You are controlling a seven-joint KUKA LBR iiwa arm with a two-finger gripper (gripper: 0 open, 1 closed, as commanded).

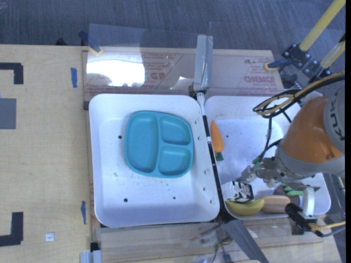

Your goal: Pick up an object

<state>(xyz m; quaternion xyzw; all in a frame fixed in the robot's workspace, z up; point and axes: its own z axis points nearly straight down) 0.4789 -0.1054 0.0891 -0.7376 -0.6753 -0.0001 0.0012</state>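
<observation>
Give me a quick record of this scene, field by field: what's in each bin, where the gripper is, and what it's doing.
left bin: teal divided plate, three compartments, lying flat
right bin: carrot by the left wall; banana and a tan, sausage-like piece along the near edge
gripper: low in the right bin, just above the banana
grasp: cannot tell
arm: enters from the right

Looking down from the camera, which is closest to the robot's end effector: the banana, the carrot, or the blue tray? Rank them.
From the end effector:
1. Yellow banana, just below it at the right bin's near edge.
2. Orange carrot, up along that bin's left wall.
3. Blue plastic divided tray, in the left bin.
</observation>
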